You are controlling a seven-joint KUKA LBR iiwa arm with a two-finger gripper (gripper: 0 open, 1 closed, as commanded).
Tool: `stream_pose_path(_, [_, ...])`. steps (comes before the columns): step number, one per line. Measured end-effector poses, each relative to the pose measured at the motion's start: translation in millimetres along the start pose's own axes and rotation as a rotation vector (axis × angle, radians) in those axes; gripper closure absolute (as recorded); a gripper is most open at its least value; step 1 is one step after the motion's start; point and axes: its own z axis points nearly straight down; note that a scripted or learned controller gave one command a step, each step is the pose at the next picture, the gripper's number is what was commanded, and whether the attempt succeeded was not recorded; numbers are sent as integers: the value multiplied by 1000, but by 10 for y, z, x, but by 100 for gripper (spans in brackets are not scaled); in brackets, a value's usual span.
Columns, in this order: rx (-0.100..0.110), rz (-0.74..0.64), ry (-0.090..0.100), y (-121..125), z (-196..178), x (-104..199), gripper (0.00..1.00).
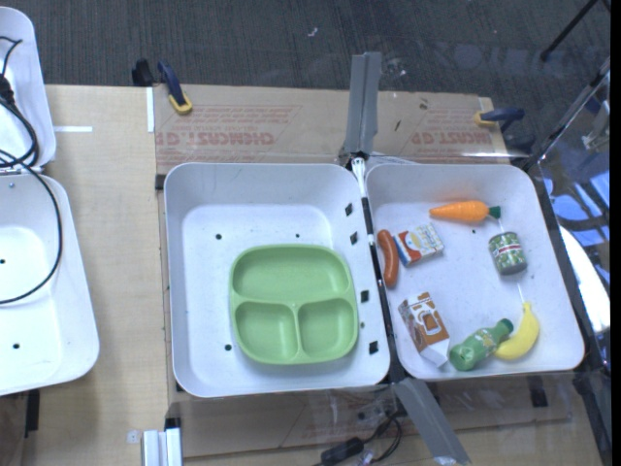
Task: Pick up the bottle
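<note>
Lying green bottle (478,347), capped end up-right

Two bins are sitting side by side on the bench. In the left bin (184,260) a divided plate (293,304) is lying toward the front. In the right bin (543,260) a carrot (460,213) is lying at the back, a small carton (420,244) is resting before it, and a sausage (389,257) is lying just left of that carton. A can (506,253) is sitting to the right. Another carton (425,322) is lying near the front, the bottle (477,347) is resting just right of it, and a banana (521,336) is touching the bottle on its right.
</note>
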Motion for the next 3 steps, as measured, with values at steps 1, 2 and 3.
stream_pose_path(1, [2,103,2,-459,1204,38,100])
stream_pose_path(2, [0,79,0,-340,-448,108,100])
stream_pose_path(3, [-3,-430,-1,-15,-480,1,100])
